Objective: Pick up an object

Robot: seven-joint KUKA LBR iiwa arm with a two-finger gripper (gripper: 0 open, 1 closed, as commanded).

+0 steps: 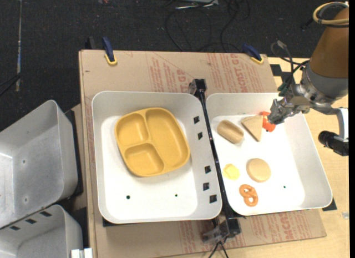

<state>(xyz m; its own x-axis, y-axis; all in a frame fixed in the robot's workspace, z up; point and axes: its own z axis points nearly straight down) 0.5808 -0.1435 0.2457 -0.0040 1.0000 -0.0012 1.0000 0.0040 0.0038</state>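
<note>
The tabletop (144,62) is a brown board printed with faint red lettering, and two blue clamps grip its far edge. Two shallow white bins sit side by side on it, meeting along a dark central divider. The left bin (105,157) carries a yellow divided plate (151,140) with three compartments, lying flat and turned at a slight angle, filling much of the bin's floor.

The grey arm (327,68), its upper part orange-brown, reaches in from the right and hangs over the far right corner of the right bin (305,157). Its tool (277,112) hovers at the bin's far edge, and something small and orange-red (269,122) shows right at its tip; whether that piece belongs to the tool or is clamped in it cannot be told, nor how far the tool is spread.

Within the right bin, from larger to smaller: a tan bread-roll-shaped piece (230,131) lies near the divider at the far side; just beside it, toward the tool, lies a pale wedge (253,127) shaped like a slice; a round beige cookie-like disc (258,170) rests near the middle; an orange pretzel (249,195) lies toward the near edge; and a small yellow blob (231,170) sits left of the disc, close to the divider.
</note>
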